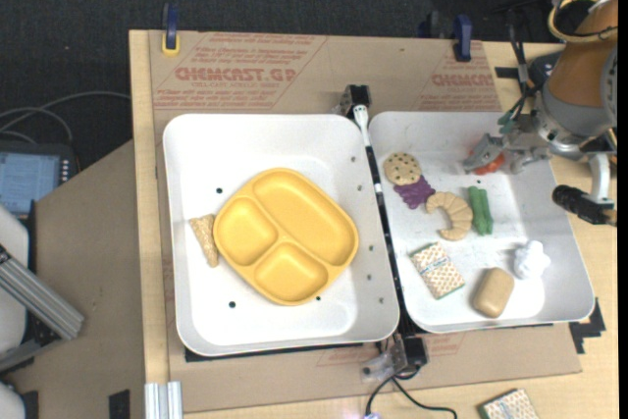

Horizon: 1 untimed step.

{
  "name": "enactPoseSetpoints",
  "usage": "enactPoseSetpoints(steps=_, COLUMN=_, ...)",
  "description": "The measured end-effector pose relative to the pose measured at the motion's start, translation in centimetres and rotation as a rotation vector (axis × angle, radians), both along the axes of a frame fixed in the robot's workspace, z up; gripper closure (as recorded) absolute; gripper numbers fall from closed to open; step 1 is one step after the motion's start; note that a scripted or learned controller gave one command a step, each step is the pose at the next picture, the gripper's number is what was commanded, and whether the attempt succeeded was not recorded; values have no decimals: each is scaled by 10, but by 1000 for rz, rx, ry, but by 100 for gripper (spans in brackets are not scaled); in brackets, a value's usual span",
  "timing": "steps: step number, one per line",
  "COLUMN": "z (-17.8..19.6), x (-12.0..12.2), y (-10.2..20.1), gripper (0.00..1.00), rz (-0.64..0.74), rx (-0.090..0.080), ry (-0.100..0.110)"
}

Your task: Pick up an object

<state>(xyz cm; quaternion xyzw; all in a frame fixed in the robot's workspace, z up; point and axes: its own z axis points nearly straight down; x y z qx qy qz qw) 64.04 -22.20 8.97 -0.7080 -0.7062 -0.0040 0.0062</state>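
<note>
End effector (pixel 488 158) upper right of frame, empty, aperture cannot be told; descend centred over croissant (pixel 451 214), avoiding green stick (pixel 480 210).

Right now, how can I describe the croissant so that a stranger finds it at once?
Look in the right white bin, near its middle. The croissant is the tan curved pastry lying between the purple piece and the green stick. Only it has a crescent shape; the round cookie above is flat with dark spots.
</note>
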Motion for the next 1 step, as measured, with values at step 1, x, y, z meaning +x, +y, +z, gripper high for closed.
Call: enactPoseSetpoints(steps=1, z=15, x=1, y=0, gripper=100, rz=6, rx=-14, ry=-2)
